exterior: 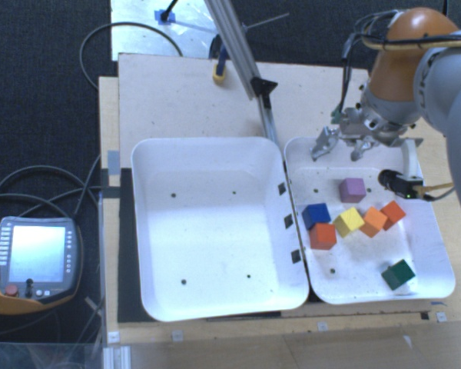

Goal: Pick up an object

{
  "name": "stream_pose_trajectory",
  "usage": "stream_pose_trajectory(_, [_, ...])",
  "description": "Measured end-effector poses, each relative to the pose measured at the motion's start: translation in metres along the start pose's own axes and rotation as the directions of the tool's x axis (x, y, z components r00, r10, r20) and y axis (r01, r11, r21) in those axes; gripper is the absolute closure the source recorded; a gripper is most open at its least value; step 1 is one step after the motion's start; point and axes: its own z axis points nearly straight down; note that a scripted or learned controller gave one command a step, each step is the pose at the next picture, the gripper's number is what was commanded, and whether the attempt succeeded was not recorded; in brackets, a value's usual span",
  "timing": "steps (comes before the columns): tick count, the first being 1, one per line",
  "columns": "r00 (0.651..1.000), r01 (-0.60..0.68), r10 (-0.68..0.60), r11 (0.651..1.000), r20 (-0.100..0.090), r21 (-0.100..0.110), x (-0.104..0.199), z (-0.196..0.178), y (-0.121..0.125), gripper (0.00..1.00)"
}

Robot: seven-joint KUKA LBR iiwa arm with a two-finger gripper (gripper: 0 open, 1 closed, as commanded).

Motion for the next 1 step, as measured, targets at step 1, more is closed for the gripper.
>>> stream_pose_trajectory(1, [1.0, -0.001, 0.001, 1.0, 0.0, 0.0, -0.0063, 0.0462, 0.0065, 0.0])
